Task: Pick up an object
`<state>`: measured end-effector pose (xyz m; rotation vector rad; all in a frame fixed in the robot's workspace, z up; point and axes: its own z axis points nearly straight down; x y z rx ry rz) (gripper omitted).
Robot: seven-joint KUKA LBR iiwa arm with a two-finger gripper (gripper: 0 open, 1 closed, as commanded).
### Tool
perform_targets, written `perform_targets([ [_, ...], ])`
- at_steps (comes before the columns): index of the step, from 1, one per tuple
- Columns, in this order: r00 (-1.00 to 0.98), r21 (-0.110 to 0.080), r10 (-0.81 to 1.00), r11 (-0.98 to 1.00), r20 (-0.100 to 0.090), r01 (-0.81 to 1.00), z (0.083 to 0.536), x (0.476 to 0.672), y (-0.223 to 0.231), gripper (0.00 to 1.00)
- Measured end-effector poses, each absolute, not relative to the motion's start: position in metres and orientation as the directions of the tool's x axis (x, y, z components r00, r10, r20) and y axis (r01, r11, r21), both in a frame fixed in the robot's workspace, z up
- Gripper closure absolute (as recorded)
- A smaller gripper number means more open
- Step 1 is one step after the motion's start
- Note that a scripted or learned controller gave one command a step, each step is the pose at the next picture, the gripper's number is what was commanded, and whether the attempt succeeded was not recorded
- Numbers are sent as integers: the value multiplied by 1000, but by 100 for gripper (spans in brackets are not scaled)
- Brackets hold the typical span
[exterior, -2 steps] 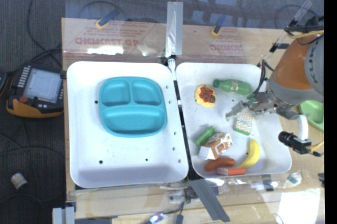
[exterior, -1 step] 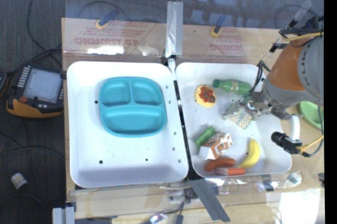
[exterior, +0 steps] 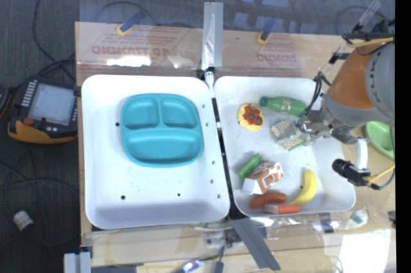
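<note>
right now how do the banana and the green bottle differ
The banana is yellow and curved; the green bottle is straight with a white band. The banana lies near the right bin's front edge, the bottle near its back edge, close to the gripper. Both lie on their sides in the same bin.

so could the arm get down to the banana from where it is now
Probably yes. The banana lies at the right bin's near edge with open floor around it; only the carrot sits close by. The gripper is already over that bin.
</note>
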<state>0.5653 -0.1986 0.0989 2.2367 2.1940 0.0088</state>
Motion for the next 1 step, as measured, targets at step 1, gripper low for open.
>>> perform_targets([
  [1,224,-3,974,-224,-4,974,184,616,-147,100],
])
